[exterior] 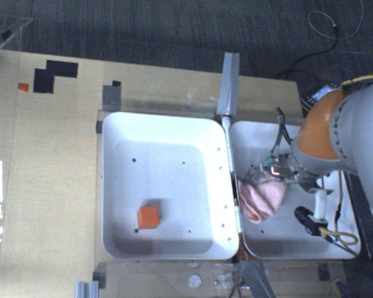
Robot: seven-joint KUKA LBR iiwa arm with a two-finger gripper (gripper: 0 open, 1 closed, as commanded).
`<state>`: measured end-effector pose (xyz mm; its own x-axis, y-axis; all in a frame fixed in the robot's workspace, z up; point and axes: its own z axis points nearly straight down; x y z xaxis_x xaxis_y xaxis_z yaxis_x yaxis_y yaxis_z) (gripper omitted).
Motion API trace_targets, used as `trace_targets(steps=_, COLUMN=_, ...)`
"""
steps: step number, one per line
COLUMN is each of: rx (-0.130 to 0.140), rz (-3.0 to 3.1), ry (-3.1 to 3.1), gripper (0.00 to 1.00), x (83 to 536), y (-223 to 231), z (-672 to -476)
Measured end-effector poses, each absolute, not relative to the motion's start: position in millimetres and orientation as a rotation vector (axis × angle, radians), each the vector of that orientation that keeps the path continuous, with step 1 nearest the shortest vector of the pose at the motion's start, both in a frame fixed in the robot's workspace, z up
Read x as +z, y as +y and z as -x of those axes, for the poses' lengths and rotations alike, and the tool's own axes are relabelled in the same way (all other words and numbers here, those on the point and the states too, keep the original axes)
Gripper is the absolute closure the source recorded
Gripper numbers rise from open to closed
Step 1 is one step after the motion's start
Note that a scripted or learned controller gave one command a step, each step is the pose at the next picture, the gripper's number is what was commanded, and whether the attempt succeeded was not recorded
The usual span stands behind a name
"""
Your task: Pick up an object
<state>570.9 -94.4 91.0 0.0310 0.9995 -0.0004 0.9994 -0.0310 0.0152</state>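
A soft pink cloth point(260, 198), crumpled into a rounded bundle, lay in the right bin point(256, 242) against its left wall; the gripper point(265, 172) sat at the cloth's upper edge, touching it; whether the fingers were spread or pinching the fabric could not be told. A small orange block point(148, 217) rested in the left bin point(162, 128), well apart; both bins stood on the wooden table point(47, 188).
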Motion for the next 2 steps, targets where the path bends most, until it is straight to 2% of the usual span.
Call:
trace_targets(steps=1, rx=0.025, rz=-2.231, ry=2.185, gripper=1.0, x=105, y=-93, z=-574.4)
trace_targets(steps=2, rx=0.007, rz=-2.194, ry=2.239, gripper=1.0, x=186, y=-76, z=-590.3)
